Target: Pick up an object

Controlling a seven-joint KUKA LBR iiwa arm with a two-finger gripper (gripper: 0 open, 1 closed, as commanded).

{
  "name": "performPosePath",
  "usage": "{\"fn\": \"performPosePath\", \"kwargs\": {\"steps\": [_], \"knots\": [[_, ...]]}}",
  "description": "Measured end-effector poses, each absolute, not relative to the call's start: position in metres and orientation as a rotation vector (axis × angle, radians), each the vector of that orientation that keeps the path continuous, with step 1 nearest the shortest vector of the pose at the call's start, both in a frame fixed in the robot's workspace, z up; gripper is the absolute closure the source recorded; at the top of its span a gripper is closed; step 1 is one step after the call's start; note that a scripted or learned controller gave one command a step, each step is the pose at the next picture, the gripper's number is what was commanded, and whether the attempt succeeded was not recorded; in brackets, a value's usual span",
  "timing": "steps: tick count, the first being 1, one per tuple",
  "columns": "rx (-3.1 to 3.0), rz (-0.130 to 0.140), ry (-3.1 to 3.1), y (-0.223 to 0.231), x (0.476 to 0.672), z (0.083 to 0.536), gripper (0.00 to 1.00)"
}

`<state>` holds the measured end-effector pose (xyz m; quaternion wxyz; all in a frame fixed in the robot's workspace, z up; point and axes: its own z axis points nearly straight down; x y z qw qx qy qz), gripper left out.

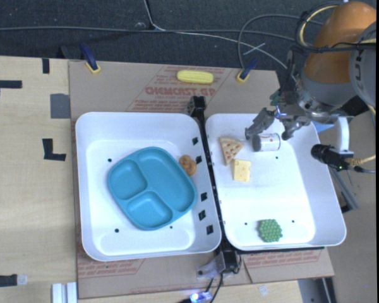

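My gripper (275,131) hangs over the back of the right bin (316,188), its two dark fingers spread open. A small white cylinder (270,143) lies on the bin floor just in front of the fingertips; nothing is clamped between them. To its left are a tan wedge-shaped cracker (230,148) and a yellow cheese block (241,170). A green knobbly piece (270,230) rests near the bin's front. In the left bin (88,169) lie a blue divided plate (151,187) and a small brown cookie (187,163).
A yellow banana-like toy (194,76) lies on the cardboard behind the bins. Black clips (198,106) mark the wall between the bins. Cables (259,43) loop behind the arm, and a black fitting (325,153) juts over the right bin's right rim.
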<state>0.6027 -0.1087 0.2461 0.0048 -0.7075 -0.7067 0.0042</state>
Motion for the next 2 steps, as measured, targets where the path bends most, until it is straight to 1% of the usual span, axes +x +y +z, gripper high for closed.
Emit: {"fn": "performPosePath", "kwargs": {"steps": [1,2], "knots": [[-2.219,0.002,-2.223,-0.109,0.605,0.252,0.0],[-2.217,0.007,-2.22,-0.1,0.605,0.204,0.0]]}}
